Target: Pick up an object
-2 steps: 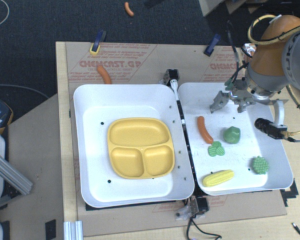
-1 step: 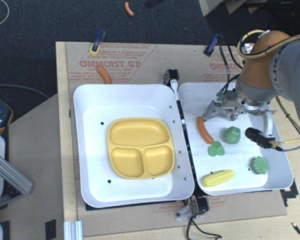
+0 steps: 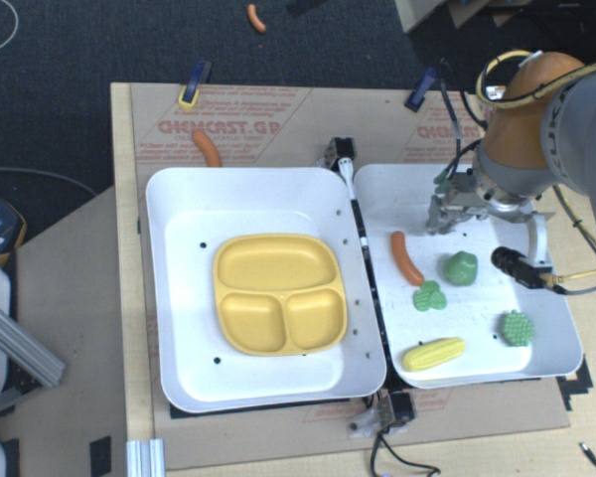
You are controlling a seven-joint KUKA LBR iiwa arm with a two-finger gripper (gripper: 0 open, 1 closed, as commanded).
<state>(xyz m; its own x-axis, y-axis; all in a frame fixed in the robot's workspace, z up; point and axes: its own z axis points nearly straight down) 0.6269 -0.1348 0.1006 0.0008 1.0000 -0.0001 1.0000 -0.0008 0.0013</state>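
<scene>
A cardboard-topped bench stands on dark carpet and bears two shallow white bins side by side. The right bin holds the things that could be picked: an orange sausage lying at a slant near the bin's left wall, a green pepper-like piece just right of it, a broccoli floret below and between those two, a yellow corn cob near the front edge, and a knobbly green piece towards the right side. All lie loose on the bin floor, apart from one another. The gripper hangs over the upper part of this bin, above the sausage and the pepper-like piece and clear of both; nothing is between its fingers, and whether the jaws are apart or together I cannot tell from this slant. The orange-banded arm reaches in behind it from the right. The left bin carries a yellow divided tray, and a second orange sausage lies on the cardboard beyond that bin. I judge the step in hand to be the approach, with no grasp yet made. The next move calls for settling on one target, probably the sausage or the pepper-like piece as the nearest, centring over it, turning the fingers across its narrow width and descending to the bin floor before closing.
</scene>
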